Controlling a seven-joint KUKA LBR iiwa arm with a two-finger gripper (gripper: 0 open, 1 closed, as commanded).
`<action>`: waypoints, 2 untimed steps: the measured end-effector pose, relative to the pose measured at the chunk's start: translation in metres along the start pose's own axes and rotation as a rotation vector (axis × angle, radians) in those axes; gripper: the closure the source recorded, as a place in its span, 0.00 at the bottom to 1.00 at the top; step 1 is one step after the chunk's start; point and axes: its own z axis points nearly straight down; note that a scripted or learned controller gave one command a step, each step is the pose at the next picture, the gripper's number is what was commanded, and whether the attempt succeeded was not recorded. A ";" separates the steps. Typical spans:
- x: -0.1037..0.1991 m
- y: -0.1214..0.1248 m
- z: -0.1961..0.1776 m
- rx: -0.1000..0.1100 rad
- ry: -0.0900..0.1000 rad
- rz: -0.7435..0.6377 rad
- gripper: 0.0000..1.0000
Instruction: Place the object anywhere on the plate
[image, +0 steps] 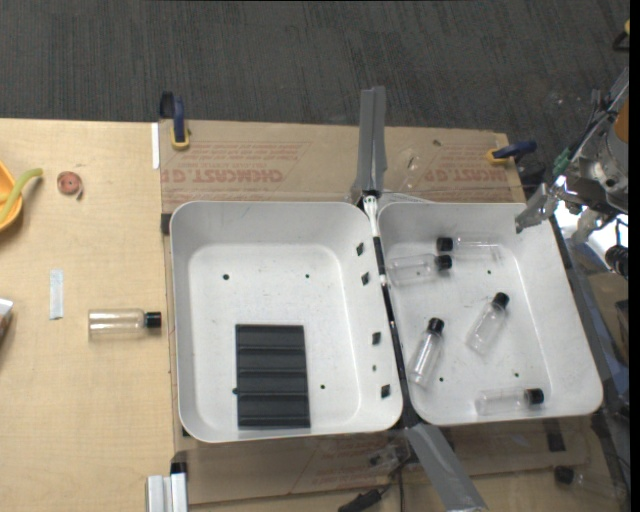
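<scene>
Nothing done yet: pick and transfer both remaining. Five clear cylindrical vials (488, 322), black-capped and glossy, lying scattered in right bin (545, 330). Black ribbed rectangular plate (271, 377) flat in smooth white left bin (200, 250), carrying nothing. Gripper (545, 205) at right bin's far corner, opening impossible to tell.

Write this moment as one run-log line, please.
arm: at right edge, outside bins | right bin: five clear vials | left bin: black ribbed plate, nothing on it

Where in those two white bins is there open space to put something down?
The left bin is bare around the black ribbed plate, mainly above and left of it. The right bin is crowded with clear vials; small gaps remain between them.
</scene>
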 end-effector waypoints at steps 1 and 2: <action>0.078 0.034 -0.028 0.002 -0.001 0.530 0.00; -0.001 0.028 -0.056 0.002 -0.001 0.674 0.00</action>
